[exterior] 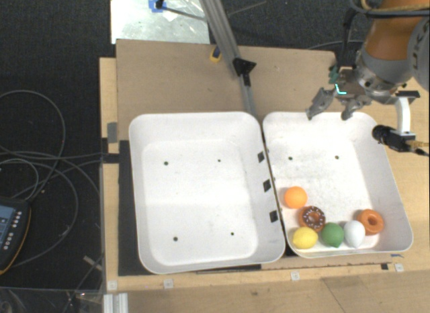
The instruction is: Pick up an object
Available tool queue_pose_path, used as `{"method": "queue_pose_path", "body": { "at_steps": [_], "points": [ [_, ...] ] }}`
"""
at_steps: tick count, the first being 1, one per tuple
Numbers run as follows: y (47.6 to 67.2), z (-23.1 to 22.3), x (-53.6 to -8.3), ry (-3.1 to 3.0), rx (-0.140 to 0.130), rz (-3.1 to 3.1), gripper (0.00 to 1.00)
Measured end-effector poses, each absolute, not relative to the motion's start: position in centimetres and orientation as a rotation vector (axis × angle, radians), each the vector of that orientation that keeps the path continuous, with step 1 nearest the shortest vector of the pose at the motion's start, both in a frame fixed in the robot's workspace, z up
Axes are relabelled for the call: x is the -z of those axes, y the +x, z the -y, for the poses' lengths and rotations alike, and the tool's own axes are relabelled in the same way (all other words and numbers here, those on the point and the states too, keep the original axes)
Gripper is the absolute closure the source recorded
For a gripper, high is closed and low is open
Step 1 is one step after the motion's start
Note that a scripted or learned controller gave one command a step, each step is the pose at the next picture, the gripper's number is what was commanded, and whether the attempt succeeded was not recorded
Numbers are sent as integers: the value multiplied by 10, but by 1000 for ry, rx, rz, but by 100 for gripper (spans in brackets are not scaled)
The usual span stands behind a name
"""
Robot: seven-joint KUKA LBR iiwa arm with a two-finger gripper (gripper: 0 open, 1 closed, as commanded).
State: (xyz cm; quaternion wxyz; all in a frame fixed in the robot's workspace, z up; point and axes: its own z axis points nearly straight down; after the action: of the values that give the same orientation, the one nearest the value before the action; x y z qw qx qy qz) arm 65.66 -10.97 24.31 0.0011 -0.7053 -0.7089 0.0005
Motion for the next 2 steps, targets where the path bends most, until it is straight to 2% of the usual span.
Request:
{"method": "queue_pose_path", "body": {
  "at_steps": [1, 2],
  "points": [
    [657, 110, -245, -2215, 1, 2230, 0],
    [652, 101, -193, -2213, -3, 2226, 0]
  ]
}}
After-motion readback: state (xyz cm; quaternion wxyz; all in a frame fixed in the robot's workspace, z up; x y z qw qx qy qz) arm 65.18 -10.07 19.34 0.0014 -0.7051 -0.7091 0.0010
